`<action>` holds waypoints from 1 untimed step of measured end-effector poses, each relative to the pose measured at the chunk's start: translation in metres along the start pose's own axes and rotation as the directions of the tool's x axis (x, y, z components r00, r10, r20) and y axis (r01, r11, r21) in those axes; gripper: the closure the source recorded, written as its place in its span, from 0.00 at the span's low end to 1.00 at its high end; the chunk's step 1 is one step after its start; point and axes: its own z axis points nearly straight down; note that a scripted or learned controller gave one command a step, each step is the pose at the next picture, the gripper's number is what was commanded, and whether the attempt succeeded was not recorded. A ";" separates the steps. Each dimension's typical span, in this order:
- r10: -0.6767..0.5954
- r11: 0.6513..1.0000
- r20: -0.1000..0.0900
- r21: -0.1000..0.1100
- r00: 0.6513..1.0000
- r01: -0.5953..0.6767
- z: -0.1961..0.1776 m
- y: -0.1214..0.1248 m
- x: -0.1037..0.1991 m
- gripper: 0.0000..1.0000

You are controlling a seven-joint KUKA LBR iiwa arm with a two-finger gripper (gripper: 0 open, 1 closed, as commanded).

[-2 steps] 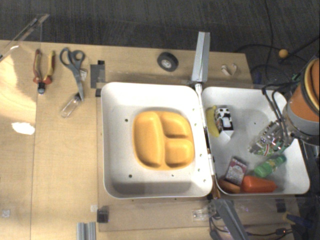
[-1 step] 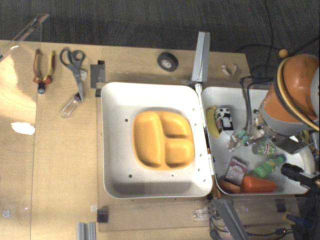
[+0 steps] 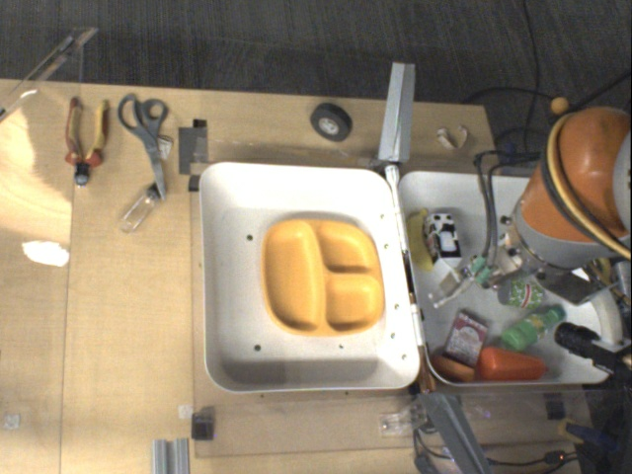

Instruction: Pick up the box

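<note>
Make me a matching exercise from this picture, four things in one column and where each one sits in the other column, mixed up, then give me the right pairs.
Things:
1. yellow divided tray
2. scissors
3. small box
4. roll of tape

Places:
A. on the bench, just beyond the far edge of the left bin
B. in the right bin, near its front edge beside an orange carrot-like toy
C. on the bench, left of both bins, next to red-handled pliers
D. in the middle of the left bin

Pairs: 1-D, 2-C, 3-B, 4-A
</note>
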 end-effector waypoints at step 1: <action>0.086 0.996 -0.001 0.003 0.996 -0.086 0.114 -0.018 -0.043 0.00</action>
